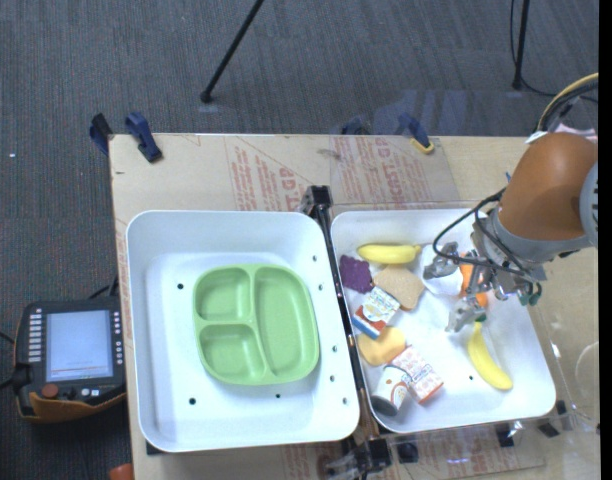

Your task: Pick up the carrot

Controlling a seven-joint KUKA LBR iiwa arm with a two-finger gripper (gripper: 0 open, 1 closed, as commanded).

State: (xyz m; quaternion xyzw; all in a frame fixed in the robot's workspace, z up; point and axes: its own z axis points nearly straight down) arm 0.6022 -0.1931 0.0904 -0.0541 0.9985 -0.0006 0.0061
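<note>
An orange carrot point(468, 274) is seen between the fingers of the gripper point(473, 286), raised slightly above the right bin point(542, 388) near the bench's right edge, so the grasp is judged made

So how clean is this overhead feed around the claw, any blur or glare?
Camera view: soft overall, the claw and the orange carrot beside it smear together; mild glare off the right bin's white floor; the green tray reads evenly lit.
</note>
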